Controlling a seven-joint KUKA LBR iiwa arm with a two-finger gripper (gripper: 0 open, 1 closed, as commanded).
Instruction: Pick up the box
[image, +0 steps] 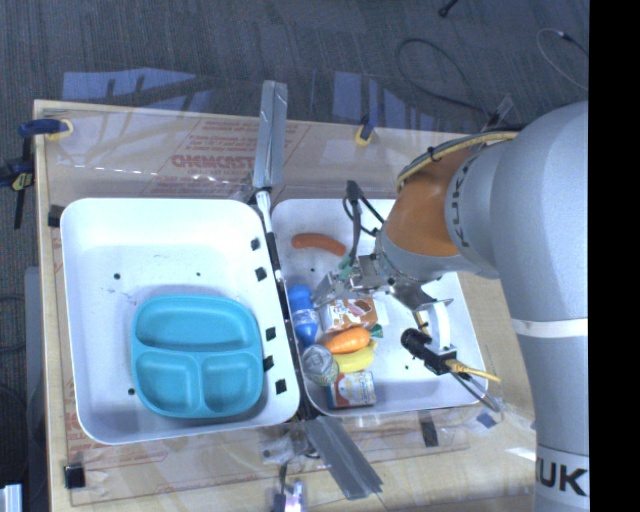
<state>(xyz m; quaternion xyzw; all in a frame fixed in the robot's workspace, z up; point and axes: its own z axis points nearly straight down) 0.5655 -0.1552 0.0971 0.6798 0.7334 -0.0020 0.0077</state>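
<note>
The box (352, 313) is a small carton with red and white print, lying in the middle of the right bin (455, 300) among other items. My gripper (347, 277) is low in that bin, right over the box's far edge, and may be touching it. The grey arm with its orange band (425, 215) reaches in from the right and hides the bin floor behind the gripper.
Around the box lie an orange carrot-like toy (348, 340), a yellow piece (357, 357), a blue bottle (302, 312), two cans (320, 364) (355, 389) and a sausage (318, 243). The left bin (100, 250) holds a blue divided plate (197, 355).
</note>
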